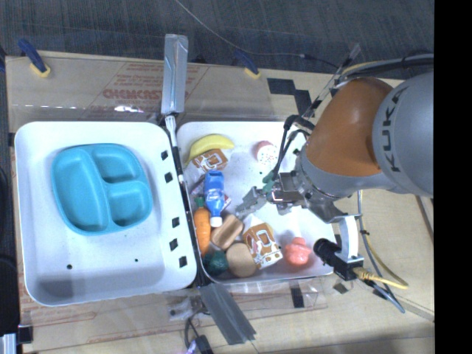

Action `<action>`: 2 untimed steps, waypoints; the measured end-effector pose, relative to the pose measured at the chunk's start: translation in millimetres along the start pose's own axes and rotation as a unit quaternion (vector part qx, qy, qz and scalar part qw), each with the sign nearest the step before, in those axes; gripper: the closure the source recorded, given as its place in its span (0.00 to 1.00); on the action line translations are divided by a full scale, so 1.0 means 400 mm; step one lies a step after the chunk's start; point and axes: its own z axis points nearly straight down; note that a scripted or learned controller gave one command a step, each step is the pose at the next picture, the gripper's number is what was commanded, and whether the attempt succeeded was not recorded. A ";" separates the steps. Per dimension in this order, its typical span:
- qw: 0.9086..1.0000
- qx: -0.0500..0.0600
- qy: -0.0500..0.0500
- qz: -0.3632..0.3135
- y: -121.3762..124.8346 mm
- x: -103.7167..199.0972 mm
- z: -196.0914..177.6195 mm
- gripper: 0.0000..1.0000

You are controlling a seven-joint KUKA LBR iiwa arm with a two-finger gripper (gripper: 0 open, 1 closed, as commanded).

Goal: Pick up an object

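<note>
Gripper (253,200) hanging over right bin (247,133), finger state impossible to tell. Bread roll (226,231) lying just beneath, carrot (203,231), blue bottle (214,192), printed carton (263,245) crowding it. Banana (210,145) resting farther back. Blue divided tray (102,186) sitting in left bin (44,271).

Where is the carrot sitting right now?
The carrot lies in the right bin, against its left wall beside the divider, just below the blue bottle and left of the bread roll.
</note>
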 end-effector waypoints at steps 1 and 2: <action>1.000 -0.004 0.000 0.021 -0.004 -0.092 0.322 0.00; 0.999 -0.001 0.000 0.038 0.007 0.020 0.318 0.00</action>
